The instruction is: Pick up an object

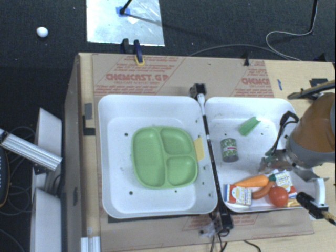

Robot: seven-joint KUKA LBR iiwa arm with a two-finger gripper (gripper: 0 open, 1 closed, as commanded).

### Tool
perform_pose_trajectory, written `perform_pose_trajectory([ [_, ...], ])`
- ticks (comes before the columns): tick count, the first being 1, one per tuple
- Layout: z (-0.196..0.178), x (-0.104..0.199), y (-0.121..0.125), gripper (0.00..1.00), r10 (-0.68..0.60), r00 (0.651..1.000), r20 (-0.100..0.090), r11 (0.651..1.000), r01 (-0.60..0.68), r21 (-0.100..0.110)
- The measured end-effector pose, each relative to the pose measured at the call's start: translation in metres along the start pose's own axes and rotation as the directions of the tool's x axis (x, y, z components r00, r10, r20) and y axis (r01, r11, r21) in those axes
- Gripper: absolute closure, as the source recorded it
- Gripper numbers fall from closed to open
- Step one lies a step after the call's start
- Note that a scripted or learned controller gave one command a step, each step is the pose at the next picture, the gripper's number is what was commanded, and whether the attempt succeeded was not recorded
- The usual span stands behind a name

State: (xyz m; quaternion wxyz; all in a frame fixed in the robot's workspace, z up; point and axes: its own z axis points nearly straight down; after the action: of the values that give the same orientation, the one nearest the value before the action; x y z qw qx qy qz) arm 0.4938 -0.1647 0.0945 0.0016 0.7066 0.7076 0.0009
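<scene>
Hovering at the right bin, our gripper, its closure impossible to tell, sits just above the carrot; crowding by the tomato risks a slipped grasp.

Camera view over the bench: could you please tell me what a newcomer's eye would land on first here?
Most striking is the pale green three-compartment plastic plate, lying flat in the middle of the left white bin. Next comes the colourful cluster at the right white bin's near edge: an orange toy carrot beside a red toy tomato, with the grey, orange-banded arm above them.
</scene>
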Motion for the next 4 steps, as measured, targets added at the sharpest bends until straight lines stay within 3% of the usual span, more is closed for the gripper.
perform_pose_trajectory([
  [1,0.0,0.0,0.0,0.0,-0.001,1.0,0.0,1.0,0.001,0.0],
  [2,0.01,0.012,0.065,0.0,-0.002,1.0,-0.001,1.0,0.002,0.001],
  [3,0.011,0.08,0.13,0.0,-0.004,1.0,-0.002,1.0,0.004,0.001],
  [4,-0.001,0.079,0.13,1.0,-0.008,1.0,0.001,1.0,0.008,-0.001],
])
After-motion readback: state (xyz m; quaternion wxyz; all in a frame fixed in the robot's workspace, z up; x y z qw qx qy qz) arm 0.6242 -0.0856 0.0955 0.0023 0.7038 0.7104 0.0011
